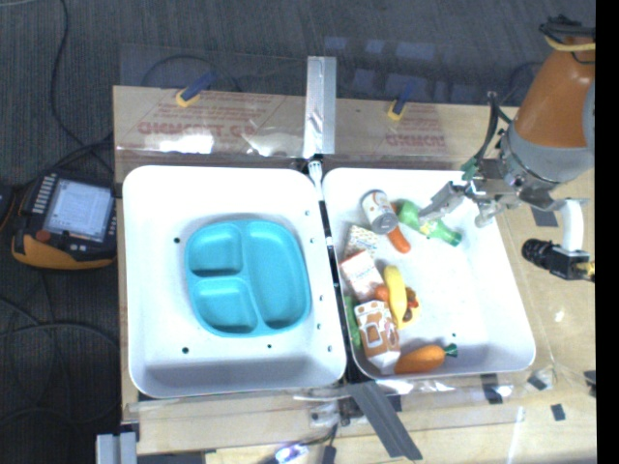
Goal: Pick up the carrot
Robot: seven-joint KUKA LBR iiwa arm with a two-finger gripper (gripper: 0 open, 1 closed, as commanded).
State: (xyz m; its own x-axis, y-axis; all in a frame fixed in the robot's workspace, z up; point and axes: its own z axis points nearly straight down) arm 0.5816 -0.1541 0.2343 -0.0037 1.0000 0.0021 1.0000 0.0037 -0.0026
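Observation:
The carrot (420, 359), orange with a green top, lies along the front wall of the right bin (503, 288). My gripper (462, 207) hangs over the back right part of that bin, far behind the carrot. Its fingers (441, 201) stand open with nothing between them. Just left of the gripper is a green toy vegetable (428, 223), with a small orange piece (398, 242) beside it.
Also in the right bin are a tin can (377, 211), a yellow banana (395, 291) and small food boxes (373, 329) along the left wall. The left bin (155, 220) holds a blue divided plate (248, 276). A black and orange device (68, 216) lies off the bench at left.

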